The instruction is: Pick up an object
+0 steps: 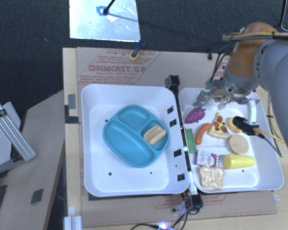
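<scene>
Hovering over the right bin (278, 176), end effector (205, 98) above purple grapes (195, 114) — grip state unclear, bread (154, 134) on blue tray (129, 143).

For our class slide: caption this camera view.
Gripper hovers over right bin of toy foods; blue tray sits in left bin.

Arm enters from the right edge, orange band above the wrist. Gripper (205, 96) hangs low over the right bin's far left corner (wrist tilted leftward, downward).
</scene>
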{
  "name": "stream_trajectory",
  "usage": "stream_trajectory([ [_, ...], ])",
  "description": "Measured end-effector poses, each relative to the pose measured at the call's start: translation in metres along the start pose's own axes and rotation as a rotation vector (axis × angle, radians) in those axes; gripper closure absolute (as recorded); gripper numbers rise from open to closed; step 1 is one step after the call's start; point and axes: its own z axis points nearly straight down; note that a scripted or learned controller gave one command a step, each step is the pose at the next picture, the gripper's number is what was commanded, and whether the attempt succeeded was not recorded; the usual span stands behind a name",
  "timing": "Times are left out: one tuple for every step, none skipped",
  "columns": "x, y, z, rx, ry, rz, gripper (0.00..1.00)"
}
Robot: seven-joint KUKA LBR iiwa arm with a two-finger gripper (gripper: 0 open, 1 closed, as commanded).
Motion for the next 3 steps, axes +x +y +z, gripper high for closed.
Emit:
stream_trajectory([
  [0.001,0.001,0.043,-0.002,0.000,-0.001,0.00],
  [0.001,0.002,0.030,-0.006,0.000,-0.002,1.00],
  [-0.003,0.007,-0.034,-0.009,-0.001,-0.001,1.00],
])
